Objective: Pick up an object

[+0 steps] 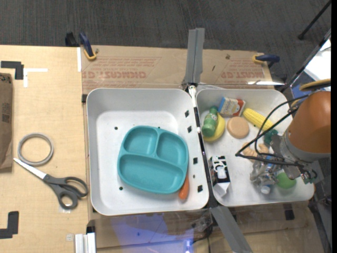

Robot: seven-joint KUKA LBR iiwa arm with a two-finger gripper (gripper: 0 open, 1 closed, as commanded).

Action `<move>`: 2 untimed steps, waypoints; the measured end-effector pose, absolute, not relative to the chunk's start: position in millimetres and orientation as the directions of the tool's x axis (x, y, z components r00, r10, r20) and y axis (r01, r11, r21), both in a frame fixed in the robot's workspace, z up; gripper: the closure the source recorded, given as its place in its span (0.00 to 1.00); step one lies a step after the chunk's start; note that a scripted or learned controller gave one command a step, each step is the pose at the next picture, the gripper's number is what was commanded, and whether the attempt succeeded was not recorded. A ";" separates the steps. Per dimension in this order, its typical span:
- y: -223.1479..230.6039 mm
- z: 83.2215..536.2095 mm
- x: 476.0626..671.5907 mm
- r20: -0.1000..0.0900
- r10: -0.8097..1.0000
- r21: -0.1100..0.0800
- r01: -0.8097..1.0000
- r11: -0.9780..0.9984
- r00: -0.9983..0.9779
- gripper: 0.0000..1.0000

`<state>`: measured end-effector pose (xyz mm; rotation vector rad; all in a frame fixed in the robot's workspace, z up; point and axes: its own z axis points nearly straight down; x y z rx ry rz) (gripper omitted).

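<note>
Nearest the camera, in the right bin's front corner, the claw is down among a small clutter: a green ball-like piece just beside it and something pale and glittery under it that is too tangled to name. Whether the claw is wide, narrow or gripping cannot be told, since the wrist and cables cover it. The green piece looks the likeliest thing to lift; I judge it light, firm and rounded, so it may roll or squirt out unless taken squarely across its middle.

Along that bin's left wall lies a black-and-white packet, probably light and flat, hard to pinch from above. Farther back sit a tan round disc, a yellow corn cob, a banana with a green bottle-shaped toy touching it, and a small printed carton near the far wall.

The left bin holds a teal divided plate, stiff and broad, with an orange carrot touching its near right edge.

Out on the desk, scissors lie nearer, a tape ring behind them.
</note>
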<state>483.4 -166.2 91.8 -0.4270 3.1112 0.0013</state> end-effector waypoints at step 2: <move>-119.5 91.0 489.6 -0.001 -0.356 0.001 -0.356 0.935 -0.935 0.00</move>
